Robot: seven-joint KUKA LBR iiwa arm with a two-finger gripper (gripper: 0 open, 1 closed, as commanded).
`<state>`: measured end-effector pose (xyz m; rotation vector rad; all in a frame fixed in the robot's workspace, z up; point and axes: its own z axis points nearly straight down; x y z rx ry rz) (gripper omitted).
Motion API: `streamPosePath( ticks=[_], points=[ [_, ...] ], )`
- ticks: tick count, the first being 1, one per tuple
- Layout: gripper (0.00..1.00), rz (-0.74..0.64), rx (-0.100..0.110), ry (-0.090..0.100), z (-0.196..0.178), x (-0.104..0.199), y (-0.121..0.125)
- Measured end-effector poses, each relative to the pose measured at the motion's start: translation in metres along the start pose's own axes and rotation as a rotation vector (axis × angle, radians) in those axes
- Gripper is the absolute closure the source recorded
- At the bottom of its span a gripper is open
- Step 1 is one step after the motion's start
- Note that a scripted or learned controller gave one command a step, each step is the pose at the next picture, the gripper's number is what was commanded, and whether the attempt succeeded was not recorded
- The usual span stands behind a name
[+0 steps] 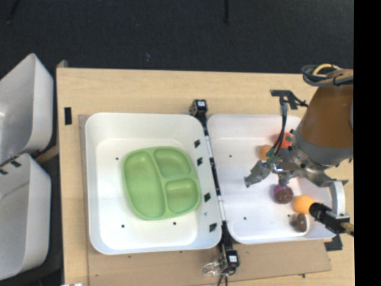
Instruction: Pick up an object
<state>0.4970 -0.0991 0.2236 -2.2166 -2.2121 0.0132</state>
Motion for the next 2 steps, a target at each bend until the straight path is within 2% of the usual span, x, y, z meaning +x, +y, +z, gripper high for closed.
streamPosePath(
  ticks=[1,2],
  points=[
    [0.00,-0.003,-0.014,-0.002,-0.007,0.000,0.003],
    [0.00,-0.002,-0.014,-0.002,0.043,-0.010,0.000]
  ],
)
